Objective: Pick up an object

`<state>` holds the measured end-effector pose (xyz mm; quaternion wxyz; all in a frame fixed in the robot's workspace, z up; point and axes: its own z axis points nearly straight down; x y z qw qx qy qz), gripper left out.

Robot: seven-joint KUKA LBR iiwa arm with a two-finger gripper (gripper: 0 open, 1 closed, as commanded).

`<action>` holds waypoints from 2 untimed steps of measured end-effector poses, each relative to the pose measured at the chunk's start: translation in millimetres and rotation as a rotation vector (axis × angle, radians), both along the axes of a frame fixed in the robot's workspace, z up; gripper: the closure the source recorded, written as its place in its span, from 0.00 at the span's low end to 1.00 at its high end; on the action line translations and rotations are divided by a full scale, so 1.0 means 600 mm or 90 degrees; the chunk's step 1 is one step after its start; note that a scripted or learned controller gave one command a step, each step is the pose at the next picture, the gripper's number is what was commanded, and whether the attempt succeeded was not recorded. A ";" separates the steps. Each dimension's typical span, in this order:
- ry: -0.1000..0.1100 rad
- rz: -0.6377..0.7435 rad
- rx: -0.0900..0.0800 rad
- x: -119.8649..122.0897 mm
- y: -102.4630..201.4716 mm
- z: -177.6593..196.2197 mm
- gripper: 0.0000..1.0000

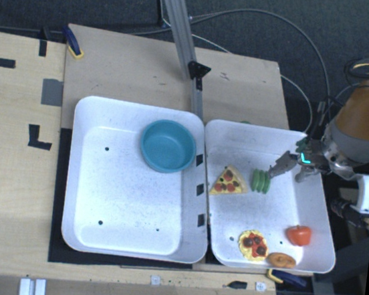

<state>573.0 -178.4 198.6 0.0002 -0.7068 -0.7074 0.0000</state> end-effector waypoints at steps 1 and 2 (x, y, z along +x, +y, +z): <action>0.000 0.000 0.000 0.000 0.000 0.000 0.00; 0.002 0.000 0.000 -0.006 0.011 -0.075 0.00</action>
